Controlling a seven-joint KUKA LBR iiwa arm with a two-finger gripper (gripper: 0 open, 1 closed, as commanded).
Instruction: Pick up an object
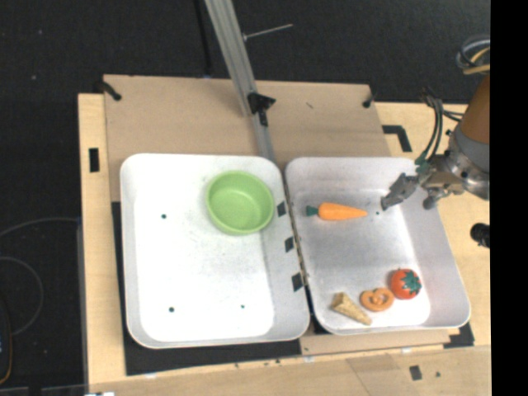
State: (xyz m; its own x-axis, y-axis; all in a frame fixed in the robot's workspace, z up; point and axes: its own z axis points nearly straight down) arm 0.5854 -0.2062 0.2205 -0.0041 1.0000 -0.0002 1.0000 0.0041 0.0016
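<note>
camera view, from above at a slant: two shallow white bins lie side by side on a tan bench. the left white bin [165, 304] holds a round light-green plastic bowl [240, 203] toward its 1 o'clock corner. the right white bin [363, 258] holds an orange toy carrot with a green stub [337, 212] lying flat at about 10 o'clock, and, along its 5 o'clock edge, a red toy tomato [405, 283], an orange pretzel-shaped piece [377, 299] and a beige wedge-shaped piece [351, 308] in a loose row. the two-finger gripper [412, 191] hangs at the bin's 2 o'clock edge, just beside the carrot's tip but apart from it; whether its fingers are spread or closed cannot be told, and nothing is seen held in it.
</note>
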